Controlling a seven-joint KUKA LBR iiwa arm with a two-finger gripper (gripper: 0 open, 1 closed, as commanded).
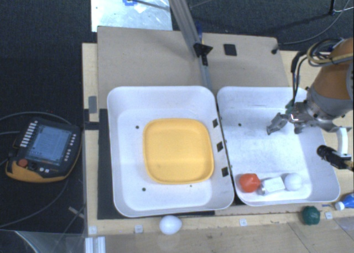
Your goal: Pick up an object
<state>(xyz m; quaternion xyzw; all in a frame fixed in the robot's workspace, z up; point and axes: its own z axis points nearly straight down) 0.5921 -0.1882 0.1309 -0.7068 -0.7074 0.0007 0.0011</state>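
Observation:
My gripper [285, 128] hangs over the right bin [260, 103], near its right wall in the upper half. Its two fingers are spread open and nothing sits between them. Along the bin's front wall lie three things in a row: a small red object [248, 182], a white oblong piece [272, 184] and a white ball [292, 180]. They rest well below and slightly left of the gripper. The left bin [124, 114] holds a square yellow plate [178, 149].
A white egg-shaped object [170, 224] lies on the bench in front of the left bin. A green ball [311, 215] and a blue item [345, 203] sit outside the right bin's front corner. A black fitting [331, 156] sticks in at the right.

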